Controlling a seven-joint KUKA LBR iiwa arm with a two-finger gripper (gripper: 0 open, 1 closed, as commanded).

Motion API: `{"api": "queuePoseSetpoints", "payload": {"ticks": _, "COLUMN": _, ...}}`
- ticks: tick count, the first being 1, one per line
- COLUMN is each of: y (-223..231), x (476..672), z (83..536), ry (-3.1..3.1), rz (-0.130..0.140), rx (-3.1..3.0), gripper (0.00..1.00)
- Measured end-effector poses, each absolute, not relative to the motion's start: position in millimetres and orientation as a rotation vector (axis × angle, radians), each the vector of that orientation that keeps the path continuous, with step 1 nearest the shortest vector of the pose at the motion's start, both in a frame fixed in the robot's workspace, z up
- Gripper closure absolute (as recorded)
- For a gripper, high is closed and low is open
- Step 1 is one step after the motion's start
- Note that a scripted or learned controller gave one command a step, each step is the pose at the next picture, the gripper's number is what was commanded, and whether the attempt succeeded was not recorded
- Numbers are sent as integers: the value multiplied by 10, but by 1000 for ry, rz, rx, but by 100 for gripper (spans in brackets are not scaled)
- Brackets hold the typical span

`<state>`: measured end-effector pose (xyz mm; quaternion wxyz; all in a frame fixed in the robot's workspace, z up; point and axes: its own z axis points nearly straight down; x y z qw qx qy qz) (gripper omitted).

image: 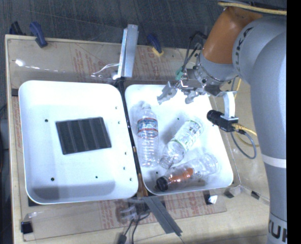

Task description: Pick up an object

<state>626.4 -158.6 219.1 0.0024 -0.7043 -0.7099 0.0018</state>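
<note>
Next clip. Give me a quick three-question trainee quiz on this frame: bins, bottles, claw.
1. True or false: the claw is open, gripping nothing.
2. Which bin holds the dark ribbed mat? A) left bin B) right bin
3. How many bottles lie in the right bin?

Key
1. True; it hovers over that bin's far edge, fingers spread.
2. A, the left bin.
3. Three: the labelled bottle, the tilted clear bottle, the black-capped bottle.

Robot lab: clamped bench (18, 55), 2 bins (28, 136)
</note>
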Motion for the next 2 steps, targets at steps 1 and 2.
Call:
{"api": "queuePoseSetpoints", "payload": {"ticks": 1, "y": -1285, "x": 6037, "z": 1008, "ry": -2442, "rz": 5, "rx": -1968, "gripper": 0}}
{"api": "queuePoseSetpoints", "payload": {"ticks": 2, "y": -1289, "x": 6038, "z": 1012, "ry": -2442, "rz": 5, "rx": -1970, "gripper": 0}}
